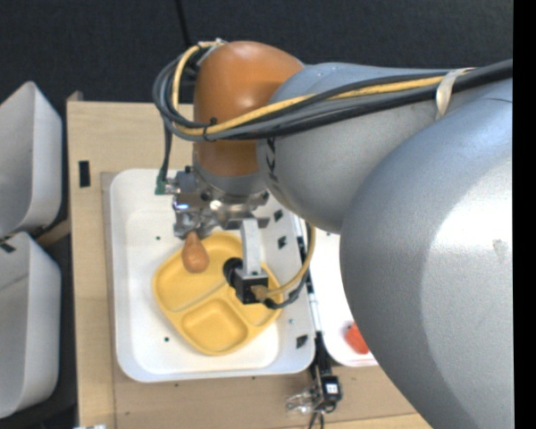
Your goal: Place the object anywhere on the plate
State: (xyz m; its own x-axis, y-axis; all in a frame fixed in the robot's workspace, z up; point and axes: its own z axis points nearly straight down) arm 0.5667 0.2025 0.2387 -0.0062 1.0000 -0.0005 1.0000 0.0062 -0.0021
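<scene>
Brown object (195, 256), egg-like in shape, is what we see at the upper left part of the yellow plate (180, 286), directly below the gripper (193, 231). We cannot tell if the gripper grips it or has let it go (the wrist hides this part). The plate has divided compartments and lies in the left white bin (134, 329). In the right bin (335, 338) we see something orange-red (354, 338), partly covered. Further up, the orange band (237, 105) and black cables (174, 105) stand above the plate.
</scene>
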